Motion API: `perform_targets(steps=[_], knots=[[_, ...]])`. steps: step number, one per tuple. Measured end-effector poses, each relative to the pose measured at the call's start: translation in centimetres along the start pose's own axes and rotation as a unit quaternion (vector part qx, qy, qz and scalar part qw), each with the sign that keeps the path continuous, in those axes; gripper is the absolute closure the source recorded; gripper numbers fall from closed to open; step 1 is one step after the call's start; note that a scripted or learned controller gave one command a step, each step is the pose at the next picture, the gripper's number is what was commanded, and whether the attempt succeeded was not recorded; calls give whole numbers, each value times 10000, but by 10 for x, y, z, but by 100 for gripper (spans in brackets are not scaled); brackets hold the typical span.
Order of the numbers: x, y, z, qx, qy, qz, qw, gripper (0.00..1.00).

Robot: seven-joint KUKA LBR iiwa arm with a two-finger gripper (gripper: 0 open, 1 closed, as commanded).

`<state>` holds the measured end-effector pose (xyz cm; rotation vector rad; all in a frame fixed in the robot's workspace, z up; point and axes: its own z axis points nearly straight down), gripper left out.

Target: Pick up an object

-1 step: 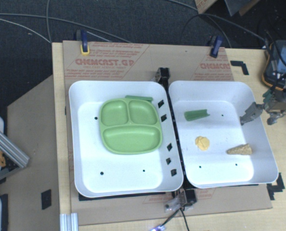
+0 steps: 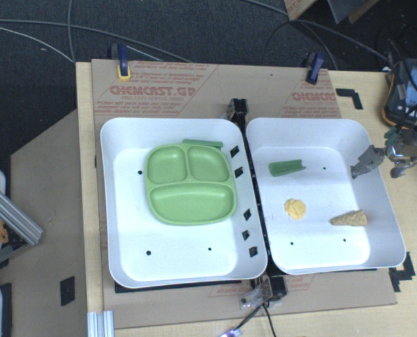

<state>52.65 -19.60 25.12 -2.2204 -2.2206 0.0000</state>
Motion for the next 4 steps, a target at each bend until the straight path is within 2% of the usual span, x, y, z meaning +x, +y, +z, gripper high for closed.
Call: perform_targets(steps=[1, 3, 4], knots=[[8, -3, 46, 24, 11, -2, 10000, 0], [-1, -13, 166, 31, 15, 4, 10000, 0], [-2, -11, 152, -10, 0, 3, 10000, 100]])
